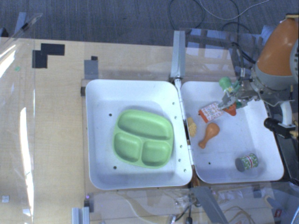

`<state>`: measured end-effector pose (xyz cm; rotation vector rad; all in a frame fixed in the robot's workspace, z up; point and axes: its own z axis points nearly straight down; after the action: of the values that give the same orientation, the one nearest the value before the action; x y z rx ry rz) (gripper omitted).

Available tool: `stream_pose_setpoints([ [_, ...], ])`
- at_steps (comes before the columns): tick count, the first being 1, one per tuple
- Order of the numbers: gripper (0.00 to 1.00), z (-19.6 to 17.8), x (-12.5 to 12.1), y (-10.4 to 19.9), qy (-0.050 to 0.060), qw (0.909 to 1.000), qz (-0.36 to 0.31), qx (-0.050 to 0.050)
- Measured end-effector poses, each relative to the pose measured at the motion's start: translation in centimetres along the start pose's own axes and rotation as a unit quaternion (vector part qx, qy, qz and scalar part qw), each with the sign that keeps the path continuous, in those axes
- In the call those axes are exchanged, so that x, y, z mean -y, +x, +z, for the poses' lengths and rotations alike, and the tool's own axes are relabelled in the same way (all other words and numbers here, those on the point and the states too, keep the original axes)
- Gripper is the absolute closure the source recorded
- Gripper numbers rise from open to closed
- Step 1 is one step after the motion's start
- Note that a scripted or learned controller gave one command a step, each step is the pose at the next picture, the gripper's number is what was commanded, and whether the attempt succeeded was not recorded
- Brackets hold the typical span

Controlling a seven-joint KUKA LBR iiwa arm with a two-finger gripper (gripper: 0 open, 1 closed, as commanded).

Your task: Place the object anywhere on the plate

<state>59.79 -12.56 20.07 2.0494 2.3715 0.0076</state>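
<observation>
Camera view looked down on a pale wooden bench (pixel 51 125) carrying two shallow white bins side by side. The left bin (pixel 100 171) held a green plate (pixel 142 138) with three compartments, lying flat near its middle. The right bin (pixel 268 169) held the loose items. The grey arm (pixel 280 55) with its orange band came in from the right and hung over the far side of that bin. Its gripper (pixel 232 98) sat low just above a red-and-white packet (pixel 211 111), but from where I stood I could not tell how far the pincer was open or whether it had hold of anything. A tan drumstick-shaped toy (pixel 209 135) lay just beside the packet, toward the bin's middle. A small green-and-white can (pixel 246 162) lay on its side near the bin's near right corner. A small yellowish piece (pixel 191 125) rested against the bin's left wall.
</observation>
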Motion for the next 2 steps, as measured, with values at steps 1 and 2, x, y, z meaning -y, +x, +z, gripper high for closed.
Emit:
stream_pose_setpoints([
  [1,1.00,1.5,-0.1,7.0,0.002,1.0000,0.005,-0.001],
  [2,1.00,1.5,1.0,17.1,0.002,0.9997,-0.023,-0.001],
])
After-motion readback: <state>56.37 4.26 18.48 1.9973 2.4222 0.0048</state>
